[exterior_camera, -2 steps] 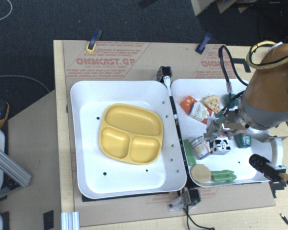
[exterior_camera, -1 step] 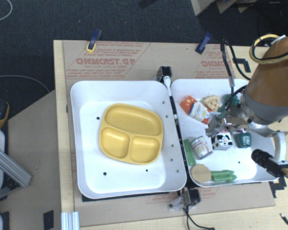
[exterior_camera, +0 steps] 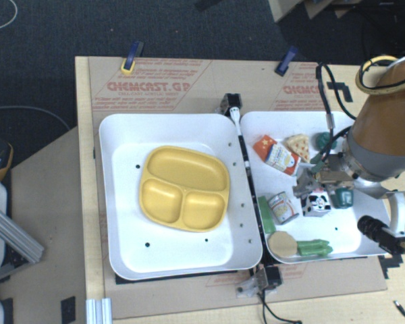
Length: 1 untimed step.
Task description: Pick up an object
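My gripper [exterior_camera: 315, 189] hangs low over the middle of the right bin [exterior_camera: 337, 123], on the grey arm with its orange band [exterior_camera: 385, 106]. Just below it lies a small black-and-white object [exterior_camera: 317, 206], touching or partly under the gripper. A teal piece [exterior_camera: 342, 197] sits right beside it. A grey can [exterior_camera: 281, 207] lies to the left, and a red-and-white carton [exterior_camera: 275, 154] and a pale yellow wedge [exterior_camera: 298, 145] lie further back.
The left bin [exterior_camera: 121, 241] holds a yellow divided plate [exterior_camera: 184, 188]. At the right bin's front are a tan disc [exterior_camera: 282, 244], a green pod-like toy [exterior_camera: 314, 248] and a green strip [exterior_camera: 266, 213]. Black cables [exterior_camera: 331, 90] trail over the back.
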Available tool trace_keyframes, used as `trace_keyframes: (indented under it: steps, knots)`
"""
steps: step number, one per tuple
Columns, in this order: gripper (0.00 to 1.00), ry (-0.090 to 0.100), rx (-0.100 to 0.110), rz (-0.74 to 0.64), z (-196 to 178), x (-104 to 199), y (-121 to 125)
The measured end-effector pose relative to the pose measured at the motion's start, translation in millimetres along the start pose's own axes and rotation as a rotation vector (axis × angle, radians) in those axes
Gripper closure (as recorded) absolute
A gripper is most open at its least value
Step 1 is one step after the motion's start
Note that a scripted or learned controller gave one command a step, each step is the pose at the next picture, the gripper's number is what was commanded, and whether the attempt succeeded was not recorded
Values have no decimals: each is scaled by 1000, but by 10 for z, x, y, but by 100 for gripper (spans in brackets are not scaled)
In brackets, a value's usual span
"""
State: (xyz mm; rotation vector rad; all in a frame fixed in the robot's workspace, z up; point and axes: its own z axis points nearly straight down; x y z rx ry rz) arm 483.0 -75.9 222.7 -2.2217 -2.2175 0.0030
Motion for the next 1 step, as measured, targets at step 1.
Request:
trace_keyframes:
  steps: [1]
  knots:
    - [100, -1, -2, -2, 74, 32, 89]
